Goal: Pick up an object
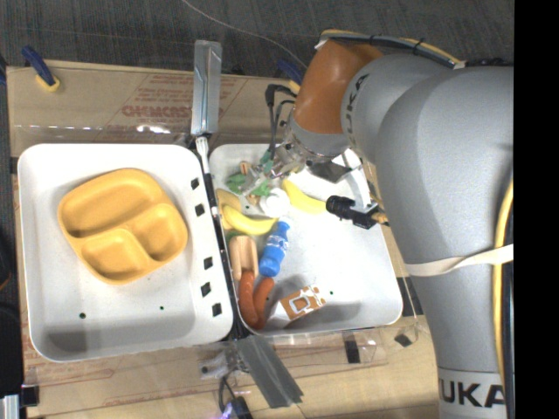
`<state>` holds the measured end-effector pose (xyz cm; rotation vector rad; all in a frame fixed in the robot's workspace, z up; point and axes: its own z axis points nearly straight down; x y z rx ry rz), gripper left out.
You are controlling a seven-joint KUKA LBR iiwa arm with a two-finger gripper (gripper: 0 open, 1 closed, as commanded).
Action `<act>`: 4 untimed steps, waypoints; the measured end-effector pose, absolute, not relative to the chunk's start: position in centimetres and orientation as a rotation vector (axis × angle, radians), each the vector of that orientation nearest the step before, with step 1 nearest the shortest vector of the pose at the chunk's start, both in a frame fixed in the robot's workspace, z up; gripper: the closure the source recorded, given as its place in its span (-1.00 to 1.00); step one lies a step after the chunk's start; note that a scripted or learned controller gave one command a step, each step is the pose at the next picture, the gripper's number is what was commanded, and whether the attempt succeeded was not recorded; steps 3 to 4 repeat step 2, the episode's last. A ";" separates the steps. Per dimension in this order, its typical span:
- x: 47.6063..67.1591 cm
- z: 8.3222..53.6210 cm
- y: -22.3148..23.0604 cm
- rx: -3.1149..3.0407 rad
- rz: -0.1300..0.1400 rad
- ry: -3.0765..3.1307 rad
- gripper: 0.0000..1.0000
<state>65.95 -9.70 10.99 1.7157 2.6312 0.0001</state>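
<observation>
Since the gripper [278, 166] is lowered into the right bin [371, 269] at its far end, finger state cannot be told; the clutter [249, 182] lies directly beneath, the banana [244, 219] just nearer the camera.

The end effector [278, 166] hangs over the back of the right bin [376, 278]. Just in front of it lie two bananas [244, 221], then a small bottle [273, 251] and a hot dog [255, 297]. Far to its left, a divided plate [122, 225] sits in the left bin [52, 321].
</observation>
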 end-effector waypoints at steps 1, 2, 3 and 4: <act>65.8 19.5 -1.5 1.929 0.006 2.476 1.00; 52.8 19.2 -1.6 2.122 -0.005 2.322 1.00; 52.8 19.2 -1.6 2.122 -0.005 2.322 1.00; 52.8 19.2 -1.6 2.122 -0.005 2.322 1.00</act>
